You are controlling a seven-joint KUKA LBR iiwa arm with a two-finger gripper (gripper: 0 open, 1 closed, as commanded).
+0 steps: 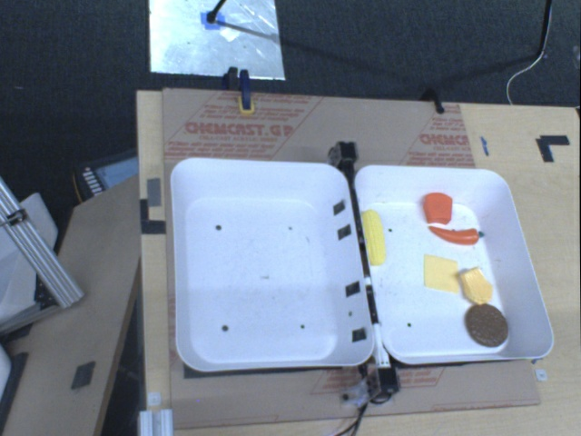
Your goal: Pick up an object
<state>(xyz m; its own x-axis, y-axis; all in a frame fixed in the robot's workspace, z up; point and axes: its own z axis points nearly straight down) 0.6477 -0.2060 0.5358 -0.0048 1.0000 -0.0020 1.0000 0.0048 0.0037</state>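
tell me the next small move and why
Probably reach in over the right bin toward the corn. All the pieces lie in that bin, and the corn sits apart from the others by the left wall, so it looks easiest to pick.

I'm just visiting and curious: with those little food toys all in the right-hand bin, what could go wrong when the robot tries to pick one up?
Two likely snags. The yellow slice lies flat and touches the yellow chunk, so a grab might slip or catch both. The corn cob lies close against the right bin's inner wall, leaving little room on that side.
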